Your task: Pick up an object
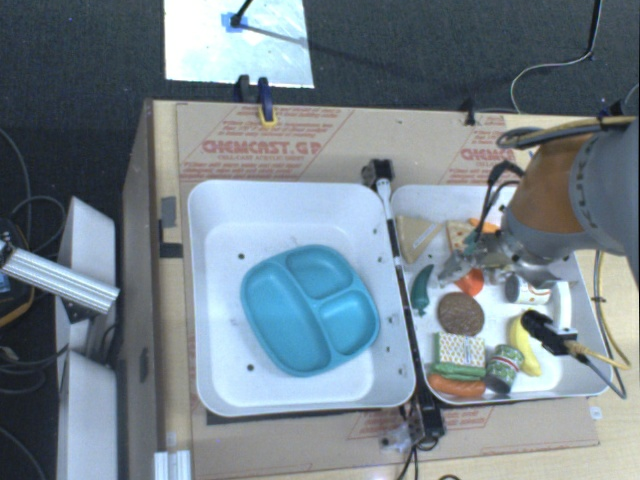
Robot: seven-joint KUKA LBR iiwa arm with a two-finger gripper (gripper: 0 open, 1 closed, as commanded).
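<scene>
Camera view: the gripper (478, 260) is lowered into the right bin (585, 383) beside a red toy (472, 281); nothing is lifted yet, and its state cannot be told.

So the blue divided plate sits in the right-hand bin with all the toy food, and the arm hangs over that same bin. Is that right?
Not quite. The camera view shows the blue divided plate alone in the left bin, not the right one. The toy food, such as the banana and the brown cookie, lies in the right bin, and the arm does hang over that bin.
</scene>
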